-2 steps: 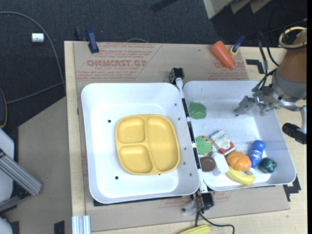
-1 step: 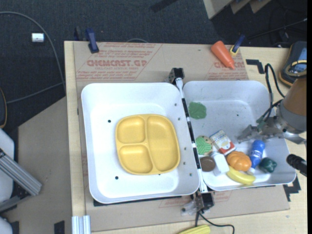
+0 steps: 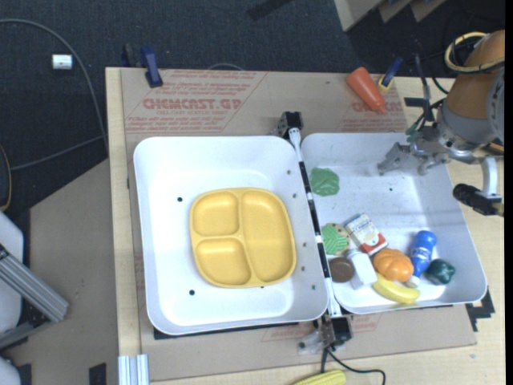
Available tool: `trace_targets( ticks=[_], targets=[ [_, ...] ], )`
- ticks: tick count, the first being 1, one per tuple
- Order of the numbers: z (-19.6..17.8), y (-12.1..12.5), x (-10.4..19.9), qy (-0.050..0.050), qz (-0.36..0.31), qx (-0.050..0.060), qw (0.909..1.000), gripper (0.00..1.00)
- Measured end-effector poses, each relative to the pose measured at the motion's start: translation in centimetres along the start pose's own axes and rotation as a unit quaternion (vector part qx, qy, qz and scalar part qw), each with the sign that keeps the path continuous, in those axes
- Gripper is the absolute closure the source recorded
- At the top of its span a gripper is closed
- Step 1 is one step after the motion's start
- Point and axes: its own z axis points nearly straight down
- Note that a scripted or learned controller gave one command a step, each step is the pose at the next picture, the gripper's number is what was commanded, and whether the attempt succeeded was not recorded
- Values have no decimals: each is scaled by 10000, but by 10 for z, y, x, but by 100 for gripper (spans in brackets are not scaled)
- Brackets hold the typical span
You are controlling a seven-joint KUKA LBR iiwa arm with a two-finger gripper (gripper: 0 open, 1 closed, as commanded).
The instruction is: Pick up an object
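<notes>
Fingers point(image 3: 398, 160) were seen spread apart, clamped on nothing, above the right bin point(image 3: 449, 215) near its far edge.

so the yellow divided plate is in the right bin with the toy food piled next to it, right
Not quite. The camera view shows the yellow divided plate in the left bin, by itself. The toy food, such as the banana and the orange, is piled in the right bin, along its near side.

Arm point(image 3: 473, 95) reaching from right, claw point(image 3: 407, 160) spread, empty
</notes>
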Motion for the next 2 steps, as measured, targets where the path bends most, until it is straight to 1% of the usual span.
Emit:
trace_targets(
  ticks=[1,2],
  targets=[
    [13,-141,4,-14,26,34,10000,0],
    [12,-78,7,-28,18,10,10000,0]
  ],
)
